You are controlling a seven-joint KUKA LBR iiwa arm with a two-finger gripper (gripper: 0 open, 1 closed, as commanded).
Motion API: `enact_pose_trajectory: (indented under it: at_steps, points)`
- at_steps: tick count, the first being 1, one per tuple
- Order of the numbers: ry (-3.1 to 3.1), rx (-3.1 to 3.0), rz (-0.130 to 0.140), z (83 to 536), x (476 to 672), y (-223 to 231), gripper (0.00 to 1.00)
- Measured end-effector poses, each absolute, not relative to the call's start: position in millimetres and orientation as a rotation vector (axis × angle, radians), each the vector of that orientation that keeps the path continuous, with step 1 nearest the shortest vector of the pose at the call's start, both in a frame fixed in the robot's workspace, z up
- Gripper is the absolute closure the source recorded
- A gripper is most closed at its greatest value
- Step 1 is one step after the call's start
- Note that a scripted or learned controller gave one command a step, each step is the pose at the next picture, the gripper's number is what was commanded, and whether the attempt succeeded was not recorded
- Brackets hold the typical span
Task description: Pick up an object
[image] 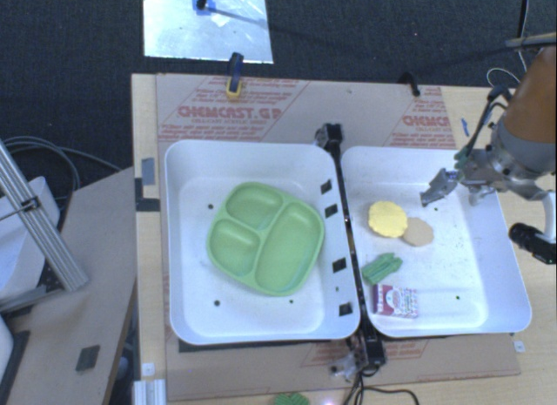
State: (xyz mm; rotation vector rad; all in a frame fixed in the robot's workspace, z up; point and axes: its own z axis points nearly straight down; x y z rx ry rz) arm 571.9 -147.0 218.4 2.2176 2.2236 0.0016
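Note:
The right bin [487, 307] holds a yellow round piece [387, 219], and a tan round piece [419, 232] touches its right side. Further forward lie a small green toy [381, 266] and a red and white carton [397, 300]. My gripper [470, 182] hangs over the back right of this bin, up and to the right of the yellow piece and apart from it. I see nothing held in it. The grey arm with its orange band [533, 98] comes in from the right.
The left bin [187, 168] holds a green divided plate [265, 238]. A black divider [339, 220] runs between the bins. A yellow clamp [234, 77] sits at the bench's back edge, and a metal frame [35, 220] stands to the left.

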Motion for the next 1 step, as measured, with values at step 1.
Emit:
enact_pose_trajectory:
  at_steps: [1]
  points:
    - [2.227,2.224,-0.003,162.5,527.4,-121.6,0.0]
